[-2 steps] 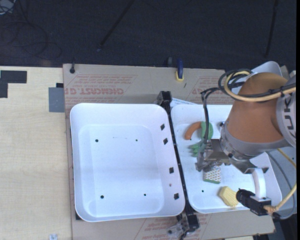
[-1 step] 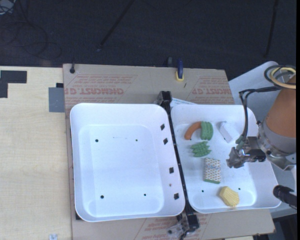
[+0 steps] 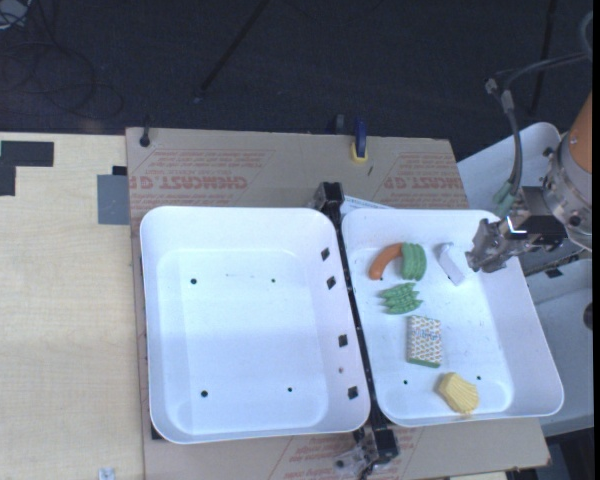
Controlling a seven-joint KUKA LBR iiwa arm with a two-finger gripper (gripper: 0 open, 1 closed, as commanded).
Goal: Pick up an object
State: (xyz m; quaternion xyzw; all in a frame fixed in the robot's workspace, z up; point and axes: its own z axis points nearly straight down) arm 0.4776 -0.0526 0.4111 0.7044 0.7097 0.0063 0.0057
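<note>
Where curved orange piece abuts ridged green block

orange piece | green pieces | yellow piece | speckled pale block | white bins

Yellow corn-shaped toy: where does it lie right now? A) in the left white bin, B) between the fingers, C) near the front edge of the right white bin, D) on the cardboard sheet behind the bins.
C: the yellow corn-shaped toy rests on the floor of the right white bin, near its front rim, below the patterned rectangular block.
</note>
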